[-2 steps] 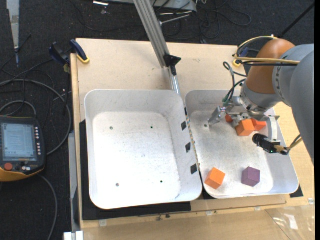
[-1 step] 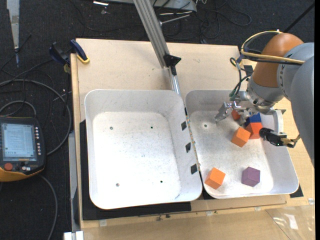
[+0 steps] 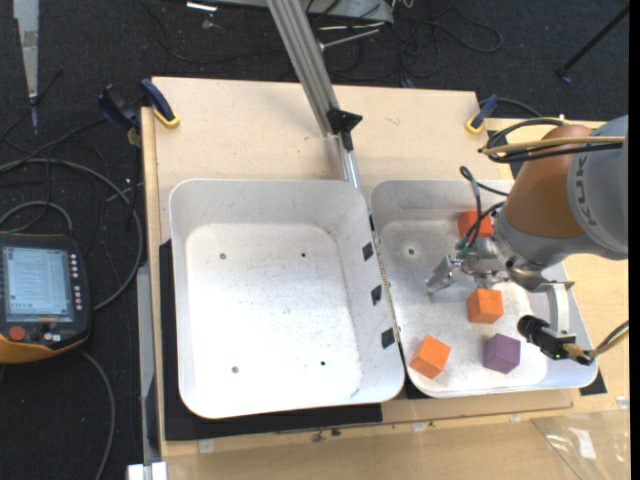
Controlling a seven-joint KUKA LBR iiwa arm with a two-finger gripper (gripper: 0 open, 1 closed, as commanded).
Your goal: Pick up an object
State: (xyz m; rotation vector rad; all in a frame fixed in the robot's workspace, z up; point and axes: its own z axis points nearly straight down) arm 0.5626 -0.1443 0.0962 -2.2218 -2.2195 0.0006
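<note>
The gripper hangs low in the right bin (probably spread, holding nothing), beside an orange cube; a purple block lies near.

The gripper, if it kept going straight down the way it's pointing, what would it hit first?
Most likely the bare floor of the right bin. The gripper hangs over white floor, left of the nearest orange cube. Depth is hard to judge from this slanted view.

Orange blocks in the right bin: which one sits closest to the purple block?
The orange block near the bin's front edge, left of the purple block. It lies farthest from the arm.
</note>
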